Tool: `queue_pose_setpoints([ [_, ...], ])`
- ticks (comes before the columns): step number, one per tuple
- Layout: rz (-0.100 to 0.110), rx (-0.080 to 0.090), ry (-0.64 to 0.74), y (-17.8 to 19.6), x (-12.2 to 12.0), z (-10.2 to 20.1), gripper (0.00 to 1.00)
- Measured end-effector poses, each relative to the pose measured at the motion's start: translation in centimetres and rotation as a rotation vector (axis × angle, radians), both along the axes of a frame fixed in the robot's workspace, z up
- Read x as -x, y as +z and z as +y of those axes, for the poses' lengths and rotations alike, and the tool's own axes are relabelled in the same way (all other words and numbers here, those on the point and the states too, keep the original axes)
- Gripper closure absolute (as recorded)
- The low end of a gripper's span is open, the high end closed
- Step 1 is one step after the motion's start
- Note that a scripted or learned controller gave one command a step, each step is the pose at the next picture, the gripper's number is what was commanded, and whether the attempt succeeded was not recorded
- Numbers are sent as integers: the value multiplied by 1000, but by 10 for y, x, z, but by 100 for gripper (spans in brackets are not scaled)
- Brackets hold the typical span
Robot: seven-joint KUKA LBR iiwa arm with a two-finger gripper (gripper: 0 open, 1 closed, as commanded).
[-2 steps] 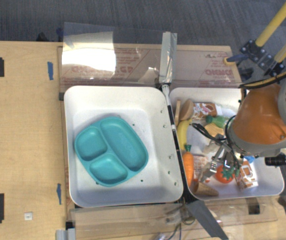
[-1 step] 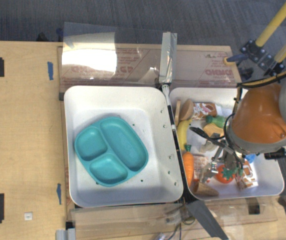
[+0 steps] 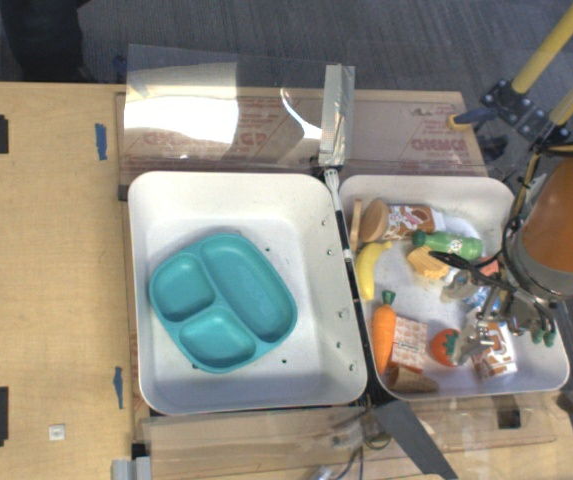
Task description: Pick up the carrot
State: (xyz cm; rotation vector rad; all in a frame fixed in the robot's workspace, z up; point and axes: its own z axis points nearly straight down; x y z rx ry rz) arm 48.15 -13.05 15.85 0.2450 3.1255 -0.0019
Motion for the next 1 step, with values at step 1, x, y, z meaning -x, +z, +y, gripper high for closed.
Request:
queue_pose_setpoints([
  [1,6,-4,-227,-39,-100,39,0],
])
